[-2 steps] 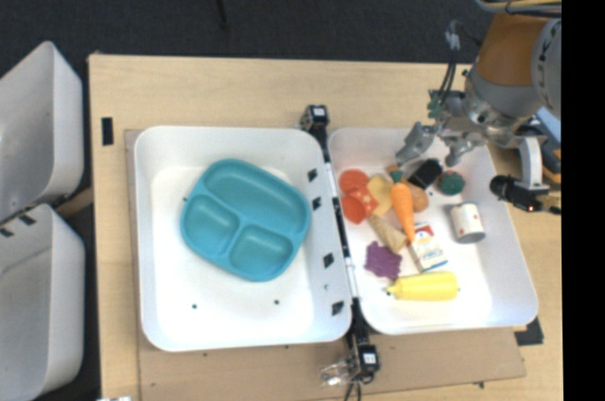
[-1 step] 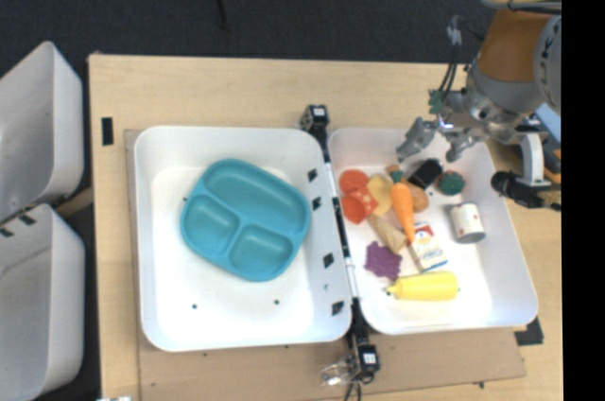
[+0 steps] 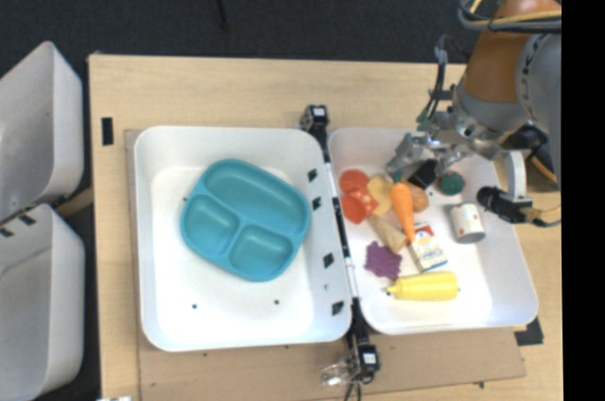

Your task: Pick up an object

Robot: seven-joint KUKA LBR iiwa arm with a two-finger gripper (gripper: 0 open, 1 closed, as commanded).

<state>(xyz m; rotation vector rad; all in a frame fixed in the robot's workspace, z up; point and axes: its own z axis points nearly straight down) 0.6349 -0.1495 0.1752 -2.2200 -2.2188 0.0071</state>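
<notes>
A blue three-compartment plate (image 3: 246, 219) is being cradled flat in the left white bin (image 3: 161, 314), near its middle. Beside it, the right white bin (image 3: 501, 295) is being pressed edge to edge, with a black clip (image 3: 314, 116) being seen at the far end of the seam. Both bins are being carried by the wooden bench (image 3: 189, 87). Two white blocks (image 3: 33, 134) are being glimpsed at the left edge.

Wooden bench (image 3: 113, 229); two white bins (image 3: 161, 295) atop.
</notes>
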